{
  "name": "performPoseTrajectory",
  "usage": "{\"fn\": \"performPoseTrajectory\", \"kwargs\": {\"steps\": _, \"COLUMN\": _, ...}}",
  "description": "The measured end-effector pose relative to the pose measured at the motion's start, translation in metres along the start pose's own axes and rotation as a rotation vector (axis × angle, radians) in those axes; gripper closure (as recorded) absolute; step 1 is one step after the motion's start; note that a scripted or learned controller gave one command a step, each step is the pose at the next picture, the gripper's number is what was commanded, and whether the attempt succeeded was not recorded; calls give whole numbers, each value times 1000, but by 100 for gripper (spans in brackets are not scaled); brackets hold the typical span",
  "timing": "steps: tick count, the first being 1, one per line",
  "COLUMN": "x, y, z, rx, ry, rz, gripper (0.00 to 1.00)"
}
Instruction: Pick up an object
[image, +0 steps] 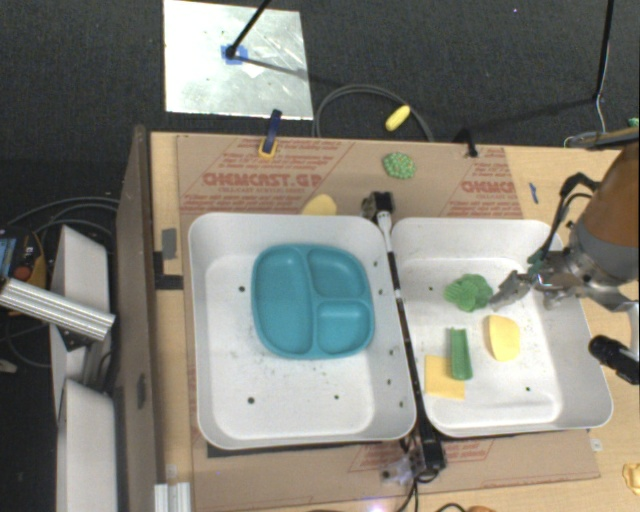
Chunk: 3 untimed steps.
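Pincer (512, 285) low in your right bin (575, 400), just beside the green leafy piece (468, 292).
You see the green leafy piece lying near that bin's middle, the pincer tip at its right; you cannot tell whether the fingers are apart or together. Below sit a yellow oval piece (503, 338), a green stick (459, 354) and a yellow square (444, 378). Your left bin (225, 400) holds a blue divided plate (312, 301).

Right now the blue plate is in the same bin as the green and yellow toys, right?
Not quite. The camera view shows the blue plate alone in the left bin. The green toys and yellow toys lie in the right bin, where the hand is.
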<state>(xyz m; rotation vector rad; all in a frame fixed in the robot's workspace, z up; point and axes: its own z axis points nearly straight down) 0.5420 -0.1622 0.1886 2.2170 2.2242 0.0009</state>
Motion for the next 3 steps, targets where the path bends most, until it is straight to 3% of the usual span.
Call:
{"fn": "performPoseTrajectory", "kwargs": {"steps": 1, "x": 55, "y": -7, "z": 108, "rx": 5, "ry": 3, "rz": -5, "gripper": 0}}
{"fn": "performPoseTrajectory", "kwargs": {"steps": 2, "x": 51, "y": -5, "z": 92, "rx": -2, "ry": 0, "rz": 0, "gripper": 100}}
{"fn": "performPoseTrajectory", "kwargs": {"steps": 3, "x": 134, "y": 13, "z": -1, "rx": -10, "ry": 4, "rz": -11, "gripper": 100}}
